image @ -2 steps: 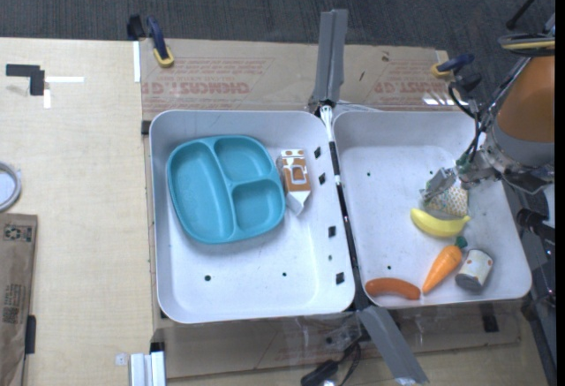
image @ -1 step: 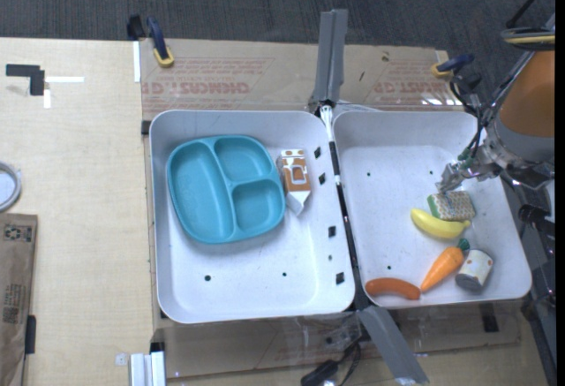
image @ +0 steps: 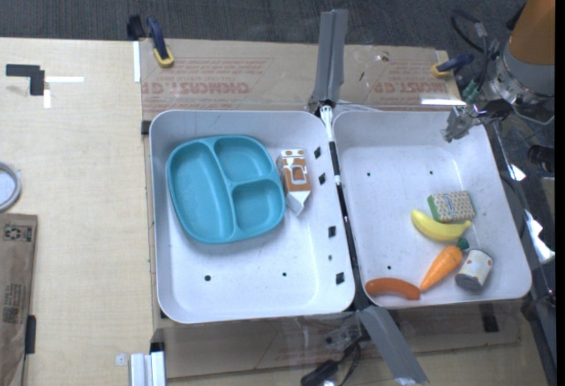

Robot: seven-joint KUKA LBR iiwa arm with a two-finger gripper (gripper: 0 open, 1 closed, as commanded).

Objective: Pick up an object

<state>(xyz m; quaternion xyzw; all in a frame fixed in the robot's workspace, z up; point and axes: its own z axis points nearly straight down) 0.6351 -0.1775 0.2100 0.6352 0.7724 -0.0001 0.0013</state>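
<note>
The arm reaches in from the right, its orange band above the wrist, and the fingers hang over the far right corner of the right bin. They are too small and too cluttered with cables to tell whether they are apart or together; nothing shows between them.

All the loose things in that bin lie on the near side of the fingers, well apart from them. Closest to them is a speckled green-and-tan block, which rests against the upper edge of a yellow banana. Farther from the fingers, an orange carrot lies at a slant, its green top toward the banana. A small white can lies just beside the carrot, on the side toward the bin's right wall. A red-orange sausage-shaped piece lies at the carrot's tip, along the near wall, farthest from the fingers in this bin.

Across the divider, well to the left of the fingers, the left bin holds a blue divided plate and a small orange-and-white carton just beside the plate's right edge.

Both bins stand on a sheet of cardboard on the counter.
</note>
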